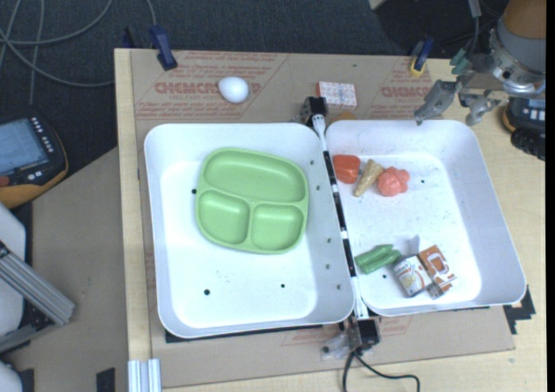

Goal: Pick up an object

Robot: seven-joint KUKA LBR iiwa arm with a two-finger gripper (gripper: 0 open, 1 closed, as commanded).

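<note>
Nothing is picked yet. The claw point(451, 102) hangs empty, fingers apart, over the back rim of the right bin point(486, 208); the red toy point(392, 181) inside lies untouched, everything left.

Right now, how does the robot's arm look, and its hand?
The arm is grey metal with an orange band above the wrist. Below the band sits a round silver-grey collar with small teal parts at its side. The hand is grey and angular, with two slim fingers. A thin dark cable runs up beside the arm.
</note>
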